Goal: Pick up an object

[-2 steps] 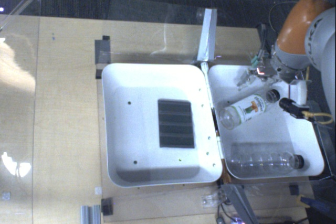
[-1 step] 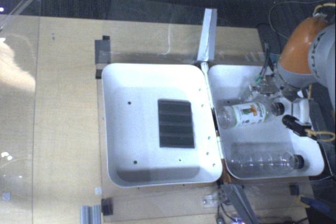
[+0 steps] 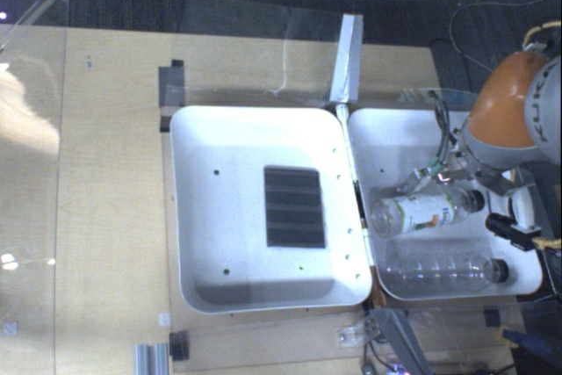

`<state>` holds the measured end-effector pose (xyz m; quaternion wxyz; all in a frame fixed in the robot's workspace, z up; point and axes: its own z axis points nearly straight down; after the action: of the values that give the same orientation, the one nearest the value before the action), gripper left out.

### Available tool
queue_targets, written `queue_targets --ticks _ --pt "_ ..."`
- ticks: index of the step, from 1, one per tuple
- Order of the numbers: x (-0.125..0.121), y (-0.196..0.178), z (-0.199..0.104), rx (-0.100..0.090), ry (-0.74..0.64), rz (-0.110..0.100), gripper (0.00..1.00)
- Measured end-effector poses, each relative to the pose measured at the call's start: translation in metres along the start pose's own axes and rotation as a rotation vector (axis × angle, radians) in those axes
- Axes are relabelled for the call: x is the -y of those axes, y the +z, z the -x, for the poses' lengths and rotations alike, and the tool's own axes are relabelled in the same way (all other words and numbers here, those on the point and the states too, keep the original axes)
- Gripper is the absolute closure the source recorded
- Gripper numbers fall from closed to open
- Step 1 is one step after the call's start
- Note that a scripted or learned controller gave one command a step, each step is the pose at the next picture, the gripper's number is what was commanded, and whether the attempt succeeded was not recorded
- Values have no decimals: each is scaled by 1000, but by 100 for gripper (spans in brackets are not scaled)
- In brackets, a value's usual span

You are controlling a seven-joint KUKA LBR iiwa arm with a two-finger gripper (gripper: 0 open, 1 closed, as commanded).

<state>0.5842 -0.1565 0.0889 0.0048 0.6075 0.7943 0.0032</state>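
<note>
My gripper (image 3: 444, 175) is low over the right bin (image 3: 386, 140), just above the upper side of a clear bottle with a pale label and a black cap (image 3: 421, 213) that lies on its side. Whether it touches the bottle, I cannot tell. A second clear bottle with a black cap (image 3: 443, 270) lies along the bin's front wall. In the left bin (image 3: 202, 189) a black ribbed rectangular block (image 3: 294, 206) lies flat near the middle.
The grey arm with its orange band (image 3: 509, 101) reaches in over the right bin's far right side. A narrow metal strip (image 3: 347, 61) stands behind the gap between the bins. A clear panel (image 3: 35, 189) covers the bench's left part.
</note>
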Motion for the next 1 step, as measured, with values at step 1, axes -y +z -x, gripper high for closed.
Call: queue_targets --ticks 1 --pt "-14 -33 50 0 316 -5 0"
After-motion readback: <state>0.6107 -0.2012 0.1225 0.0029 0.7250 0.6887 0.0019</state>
